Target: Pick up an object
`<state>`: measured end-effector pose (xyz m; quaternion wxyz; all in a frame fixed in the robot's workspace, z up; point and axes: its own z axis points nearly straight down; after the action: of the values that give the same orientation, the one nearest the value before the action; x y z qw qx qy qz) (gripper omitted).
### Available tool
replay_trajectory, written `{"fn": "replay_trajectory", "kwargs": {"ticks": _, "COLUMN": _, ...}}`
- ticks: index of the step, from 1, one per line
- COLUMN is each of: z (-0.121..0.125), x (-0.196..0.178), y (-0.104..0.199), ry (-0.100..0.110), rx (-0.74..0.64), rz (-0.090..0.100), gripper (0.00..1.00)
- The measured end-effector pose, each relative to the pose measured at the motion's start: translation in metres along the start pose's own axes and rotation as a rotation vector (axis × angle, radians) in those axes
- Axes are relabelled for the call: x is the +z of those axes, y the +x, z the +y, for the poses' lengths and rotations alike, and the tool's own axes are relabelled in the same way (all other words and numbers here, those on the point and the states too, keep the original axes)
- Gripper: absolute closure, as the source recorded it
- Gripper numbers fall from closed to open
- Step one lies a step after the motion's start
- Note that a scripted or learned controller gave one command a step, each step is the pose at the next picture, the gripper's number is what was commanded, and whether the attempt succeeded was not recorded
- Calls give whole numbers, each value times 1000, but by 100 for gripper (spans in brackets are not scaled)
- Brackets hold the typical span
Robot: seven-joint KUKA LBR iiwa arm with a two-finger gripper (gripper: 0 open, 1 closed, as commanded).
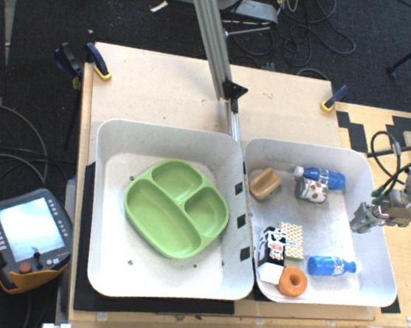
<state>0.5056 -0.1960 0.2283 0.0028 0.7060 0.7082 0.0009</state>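
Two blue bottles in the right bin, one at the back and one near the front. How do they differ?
The back bottle lies near the bin's far edge, touching a small printed carton; the front bottle lies apart, with bare floor around it. The back one's white cap points to the view's left; the front one's pale cap points right. The front one looks plainer. Both are blue, small and lying on their sides.

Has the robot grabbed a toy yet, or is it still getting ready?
Nothing looks done yet. The gripper sits at the right bin's right rim with nothing seen in it. The orange donut, blue bottle and the other toys lie in that bin. Left to do: reach in, grip one, lift.
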Motion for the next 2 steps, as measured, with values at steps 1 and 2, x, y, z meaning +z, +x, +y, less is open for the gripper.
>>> {"fn": "replay_trajectory", "kwargs": {"ticks": 1, "z": 2, "x": -53, "y": 0, "ry": -1, "rx": 0, "rz": 0, "gripper": 100}}
{"fn": "replay_trajectory", "kwargs": {"ticks": 2, "z": 26, "x": -52, "y": 57, "ry": 3, "rx": -5, "rz": 3, "gripper": 100}}
